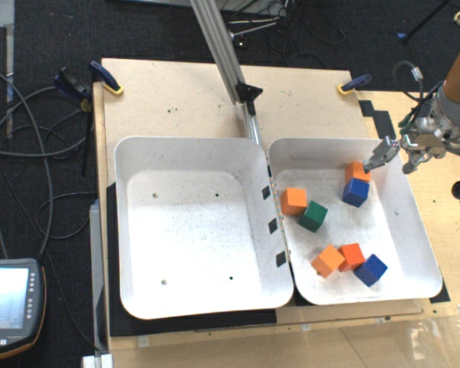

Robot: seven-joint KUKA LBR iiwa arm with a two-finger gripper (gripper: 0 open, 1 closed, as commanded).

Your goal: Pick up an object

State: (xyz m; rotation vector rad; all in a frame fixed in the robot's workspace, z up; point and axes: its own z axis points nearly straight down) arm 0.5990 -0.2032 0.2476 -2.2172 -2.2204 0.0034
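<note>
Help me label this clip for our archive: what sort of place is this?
Most likely a robotics lab test bench: two white bins on a clamped board, coloured blocks for grasping, a teach pendant, and loose cables on the carpet.

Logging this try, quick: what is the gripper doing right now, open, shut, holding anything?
Gripper: open, holding nothing, above the right bin's far right side, near the orange block.
</note>
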